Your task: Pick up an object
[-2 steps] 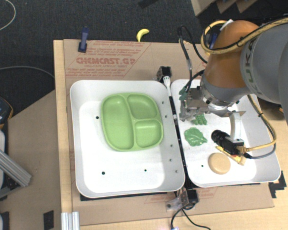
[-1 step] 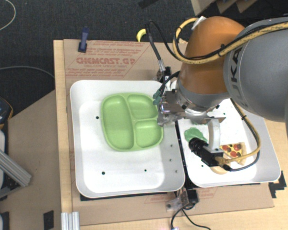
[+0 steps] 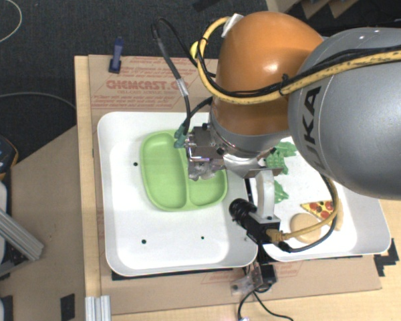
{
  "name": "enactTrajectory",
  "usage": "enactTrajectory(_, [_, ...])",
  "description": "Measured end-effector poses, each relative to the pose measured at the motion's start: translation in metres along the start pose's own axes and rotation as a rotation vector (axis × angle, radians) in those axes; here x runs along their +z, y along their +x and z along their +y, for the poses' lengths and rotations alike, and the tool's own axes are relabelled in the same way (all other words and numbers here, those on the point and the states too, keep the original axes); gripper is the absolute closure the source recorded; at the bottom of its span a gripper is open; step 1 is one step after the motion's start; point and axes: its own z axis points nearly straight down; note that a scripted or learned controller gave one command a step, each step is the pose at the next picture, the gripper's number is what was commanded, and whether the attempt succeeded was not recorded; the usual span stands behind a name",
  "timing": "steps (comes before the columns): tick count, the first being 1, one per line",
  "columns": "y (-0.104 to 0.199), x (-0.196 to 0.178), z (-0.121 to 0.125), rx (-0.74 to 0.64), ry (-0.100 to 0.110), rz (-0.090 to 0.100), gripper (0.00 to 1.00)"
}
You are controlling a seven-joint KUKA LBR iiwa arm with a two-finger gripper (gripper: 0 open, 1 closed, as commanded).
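My arm (image 3: 321, 92) comes in from the right and covers the middle of the bench, with its orange band (image 3: 267, 52) above the wrist. My gripper (image 3: 202, 162) hangs over the right part of the left bin (image 3: 120, 199), just at the right edge of a green divided tray (image 3: 164, 176). I cannot tell how the gripper stands, because the wrist hides it from above, and I see nothing held in it.

The green tray lies flat in the left bin, more to the far side, with 2 compartments that I can see. The near part of this bin shows bare white floor with 3 small dark dots.

In the right bin (image 3: 361, 246), much is under my arm. Near its near-right side lies a toy pizza slice (image 3: 319, 209), and just beside it, to the left, a tan rounded object (image 3: 306, 225). A green leafy piece (image 3: 281, 156) shows farther back, beside the wrist. A black cable (image 3: 174, 65) and a yellow cable (image 3: 334, 62) run along my arm.
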Motion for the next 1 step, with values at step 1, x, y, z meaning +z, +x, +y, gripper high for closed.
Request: enactTrajectory(1, [0.0551,-0.1043,0.0028,0.003,-0.008,0.002,1.0])
